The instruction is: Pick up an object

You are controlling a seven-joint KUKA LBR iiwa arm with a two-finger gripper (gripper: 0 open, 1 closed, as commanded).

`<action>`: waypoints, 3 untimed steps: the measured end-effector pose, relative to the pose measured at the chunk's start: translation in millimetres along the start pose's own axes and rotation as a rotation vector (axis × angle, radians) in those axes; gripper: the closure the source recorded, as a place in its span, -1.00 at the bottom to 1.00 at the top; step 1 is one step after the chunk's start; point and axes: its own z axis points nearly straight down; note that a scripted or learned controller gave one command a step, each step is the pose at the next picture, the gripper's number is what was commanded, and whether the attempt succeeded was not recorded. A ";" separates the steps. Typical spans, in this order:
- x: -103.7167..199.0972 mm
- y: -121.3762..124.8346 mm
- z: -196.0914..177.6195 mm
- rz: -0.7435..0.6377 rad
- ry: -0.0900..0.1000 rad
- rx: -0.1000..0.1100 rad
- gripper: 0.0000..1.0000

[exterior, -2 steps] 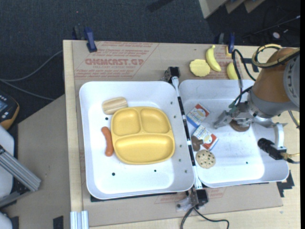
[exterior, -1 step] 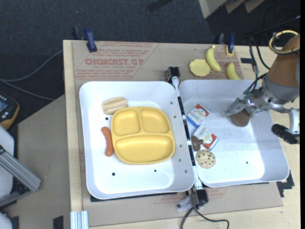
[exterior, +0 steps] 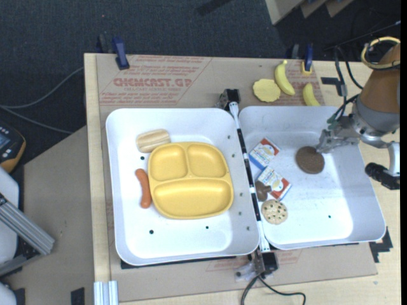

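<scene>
One end effector (exterior: pixel 329 140) beside brown patty (exterior: pixel 310 161)

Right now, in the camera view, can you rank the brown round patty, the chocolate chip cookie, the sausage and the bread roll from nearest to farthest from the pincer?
1. Brown round patty, right bin, just beside the pincer.
2. Chocolate chip cookie, right bin's lower left.
3. Bread roll, left bin, above the yellow tray.
4. Sausage, left bin's left side.

Bench board (exterior: pixel 152 81): red print behind the left bin, large line reads roughly "CHEMCAST GP"; the last letters are uncertain. Smaller red lines above and below it are too small to read. Two small packets (exterior: pixel 269 170) in the right bin carry printing, illegible.
</scene>
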 end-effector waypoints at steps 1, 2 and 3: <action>69.5 -64.5 -2.6 0.000 0.006 0.016 1.00; 65.2 -61.9 -2.8 0.003 0.001 0.010 -1.00; 32.1 -20.4 13.7 0.003 -0.003 0.004 -1.00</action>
